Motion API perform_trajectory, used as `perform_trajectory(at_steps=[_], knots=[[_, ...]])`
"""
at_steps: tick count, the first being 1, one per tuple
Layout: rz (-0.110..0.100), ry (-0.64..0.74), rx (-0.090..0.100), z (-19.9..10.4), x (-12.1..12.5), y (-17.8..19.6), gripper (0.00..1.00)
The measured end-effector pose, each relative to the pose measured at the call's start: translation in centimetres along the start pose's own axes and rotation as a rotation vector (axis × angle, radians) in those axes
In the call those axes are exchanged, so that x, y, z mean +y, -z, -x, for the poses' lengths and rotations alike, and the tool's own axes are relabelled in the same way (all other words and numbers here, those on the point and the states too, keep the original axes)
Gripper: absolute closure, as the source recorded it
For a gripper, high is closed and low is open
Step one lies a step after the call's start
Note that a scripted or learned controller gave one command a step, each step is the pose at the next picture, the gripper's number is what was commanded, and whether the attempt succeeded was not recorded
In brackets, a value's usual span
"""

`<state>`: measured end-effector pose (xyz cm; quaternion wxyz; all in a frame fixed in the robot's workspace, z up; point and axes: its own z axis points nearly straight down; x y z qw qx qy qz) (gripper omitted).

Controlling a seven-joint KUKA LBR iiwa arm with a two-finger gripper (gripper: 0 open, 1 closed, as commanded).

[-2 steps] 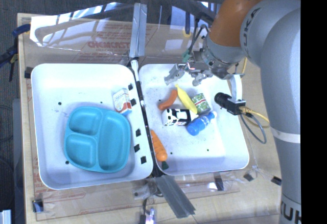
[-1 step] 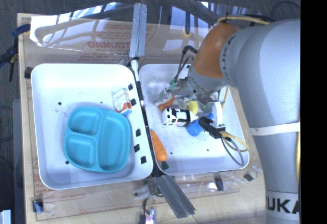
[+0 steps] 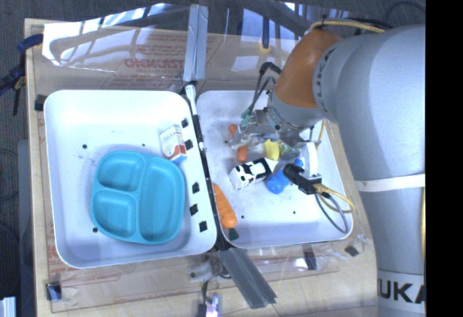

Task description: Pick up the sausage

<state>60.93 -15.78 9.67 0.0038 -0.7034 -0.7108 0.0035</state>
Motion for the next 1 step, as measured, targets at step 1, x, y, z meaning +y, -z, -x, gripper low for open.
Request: perform_trajectory(at_steps=[1], knots=[[0.007,0.192,-0.001,-0.46,1.52,4.08,1.00]])
